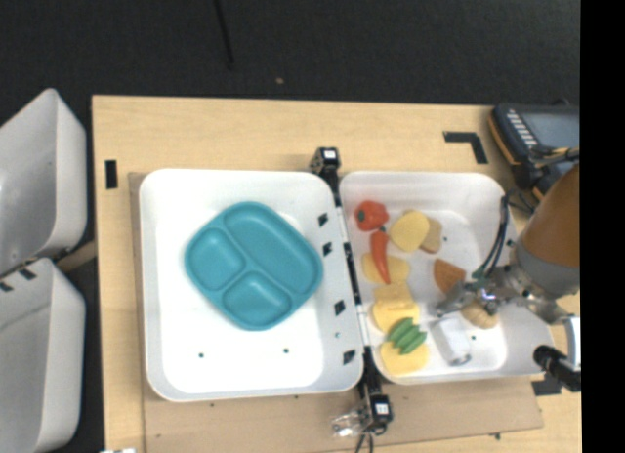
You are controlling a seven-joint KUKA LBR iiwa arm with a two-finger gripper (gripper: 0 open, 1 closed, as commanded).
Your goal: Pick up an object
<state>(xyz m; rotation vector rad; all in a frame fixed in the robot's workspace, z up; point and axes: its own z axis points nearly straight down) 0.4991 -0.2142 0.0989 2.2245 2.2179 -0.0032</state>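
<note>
Gripper [467,302] low in the right white bin [459,185] toward the table's right edge, finger state impossible to tell, beside a small tan rounded toy food piece [479,317], probably light, rigid, slippery, best pinched across its middle.

gripper [467,302] low in right bin [479,187] (teal tray [253,264] left bin)

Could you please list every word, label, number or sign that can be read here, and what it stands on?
None can be read.
Handheld device at the bench's far right corner: rows of keys or markings, too small and blurred to read.
Teal divided plate, both white bins and the toy food: no lettering visible.
</note>
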